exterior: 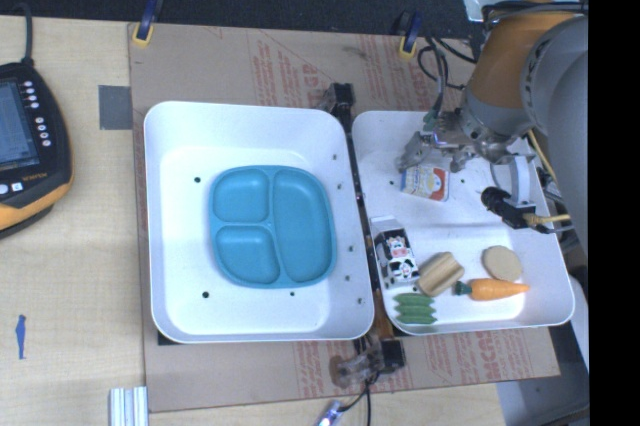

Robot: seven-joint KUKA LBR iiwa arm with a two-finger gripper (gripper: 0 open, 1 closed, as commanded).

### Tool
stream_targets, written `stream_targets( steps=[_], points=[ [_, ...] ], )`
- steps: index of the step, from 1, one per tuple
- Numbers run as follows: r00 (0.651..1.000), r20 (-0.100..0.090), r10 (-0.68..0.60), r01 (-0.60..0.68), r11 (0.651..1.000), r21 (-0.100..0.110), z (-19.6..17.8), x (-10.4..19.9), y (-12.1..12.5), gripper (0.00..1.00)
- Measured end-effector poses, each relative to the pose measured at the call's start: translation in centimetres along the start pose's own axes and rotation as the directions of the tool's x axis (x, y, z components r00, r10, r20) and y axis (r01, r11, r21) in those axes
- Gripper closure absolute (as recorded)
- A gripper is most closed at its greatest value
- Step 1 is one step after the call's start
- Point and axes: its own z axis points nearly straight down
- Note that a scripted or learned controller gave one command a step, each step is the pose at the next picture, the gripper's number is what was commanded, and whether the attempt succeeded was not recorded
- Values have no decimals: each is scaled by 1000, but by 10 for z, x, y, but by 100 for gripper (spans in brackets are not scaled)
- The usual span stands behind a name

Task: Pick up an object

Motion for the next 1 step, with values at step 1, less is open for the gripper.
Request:
stream_targets(
  steps=[1],
  points=[
    [1000,1,3,-3,1000,2,1,9,-32,0]
  ],
)
